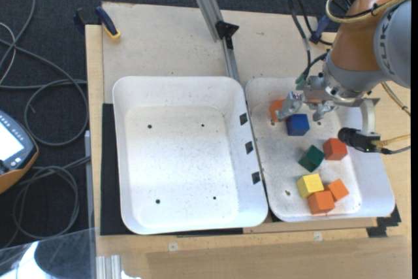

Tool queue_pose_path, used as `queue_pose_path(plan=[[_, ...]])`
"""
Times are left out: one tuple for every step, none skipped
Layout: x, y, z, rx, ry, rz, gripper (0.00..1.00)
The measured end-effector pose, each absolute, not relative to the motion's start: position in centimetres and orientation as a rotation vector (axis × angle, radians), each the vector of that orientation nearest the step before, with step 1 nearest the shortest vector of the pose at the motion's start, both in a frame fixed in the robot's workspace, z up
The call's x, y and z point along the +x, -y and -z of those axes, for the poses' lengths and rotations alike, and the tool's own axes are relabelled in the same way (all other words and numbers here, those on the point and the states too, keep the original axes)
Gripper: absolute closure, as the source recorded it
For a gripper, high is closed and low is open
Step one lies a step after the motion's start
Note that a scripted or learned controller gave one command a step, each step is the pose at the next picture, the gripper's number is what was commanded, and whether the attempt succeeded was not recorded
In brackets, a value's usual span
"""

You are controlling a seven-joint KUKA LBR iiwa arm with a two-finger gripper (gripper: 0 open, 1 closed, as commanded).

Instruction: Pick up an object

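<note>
- The claw (305,109) hangs over the far part of the right bin (372,196), its two fingers spread apart with nothing between them.
- A blue cube (298,125) lies on the bin floor just below the claw's fingers in the view, between their tips and slightly nearer the camera; whether a finger touches it cannot be told.
- A small orange block (277,106) sits just beside the left-hand finger, partly hidden by it.
- Nearer the camera, a red-orange cube (335,149) and a dark green cube (312,157) lie close together, about mid-bin.
- At the near end, a yellow cube (309,184) touches an orange cube (321,202), with another orange cube (338,189) just beside them.
- The left bin (130,98) stands alongside on the wooden desk (163,36).
- The grey arm with its orange band (359,29) reaches in from the right.
</note>
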State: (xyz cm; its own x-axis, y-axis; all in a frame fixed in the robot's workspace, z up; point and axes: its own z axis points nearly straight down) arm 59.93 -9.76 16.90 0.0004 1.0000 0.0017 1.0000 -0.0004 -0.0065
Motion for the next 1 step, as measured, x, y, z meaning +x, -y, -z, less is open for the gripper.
queue_pose_path(plan=[[59.32, 10.34, -11.56, -2.229, 2.226, -0.001, 0.0]])
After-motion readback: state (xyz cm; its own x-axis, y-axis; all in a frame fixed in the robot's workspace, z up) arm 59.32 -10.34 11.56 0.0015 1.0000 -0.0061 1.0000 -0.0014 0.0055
